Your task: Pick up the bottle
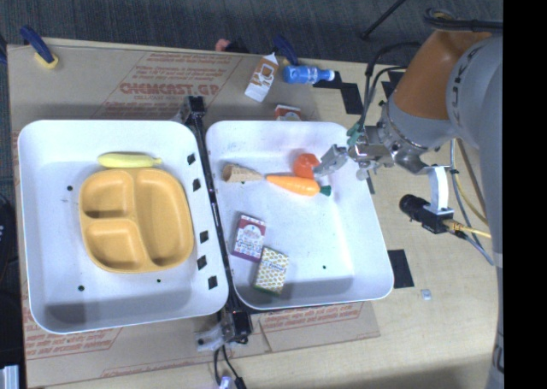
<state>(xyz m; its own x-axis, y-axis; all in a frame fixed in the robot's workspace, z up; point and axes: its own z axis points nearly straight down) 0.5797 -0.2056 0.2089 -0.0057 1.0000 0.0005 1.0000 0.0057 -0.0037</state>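
One blue bottle [308,75] lies on the tabletop [427,310] beyond the right bin [367,280], so the gripper [332,161], apparently open and empty over that bin's carrot [293,184], is misplaced.

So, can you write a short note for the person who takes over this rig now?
Gripper: over the right bin's right part, next to the carrot; no item seen between its fingers.
Bottle: lying on the bench behind the right bin, outside both bins.
Done: nothing, bottle not picked.
Left: move the gripper to the bottle, grasp it, lift it.
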